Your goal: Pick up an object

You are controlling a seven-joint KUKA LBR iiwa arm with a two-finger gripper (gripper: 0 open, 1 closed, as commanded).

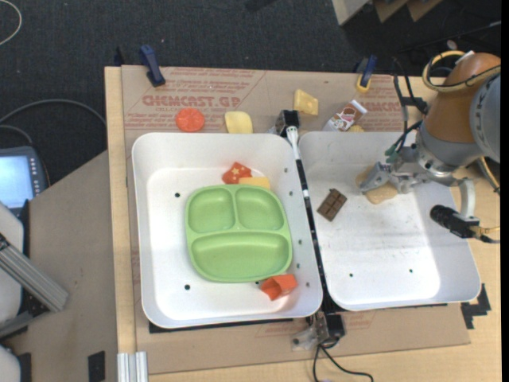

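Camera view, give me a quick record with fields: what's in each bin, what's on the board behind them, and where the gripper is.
left bin: green divided plate, orange pieces beside it
right bin: brown chocolate-like piece, tan piece
board behind: orange disc, yellow pieces, small packet
gripper: over right bin, at tan piece

The grey arm (457,110), orange band above its wrist, reaches in from the right, its gripper (380,183) pointing down-left.

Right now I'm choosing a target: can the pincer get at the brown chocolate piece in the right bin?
Probably yes. The chocolate piece lies alone on bare bin floor, left of the pincer, with nothing between them.
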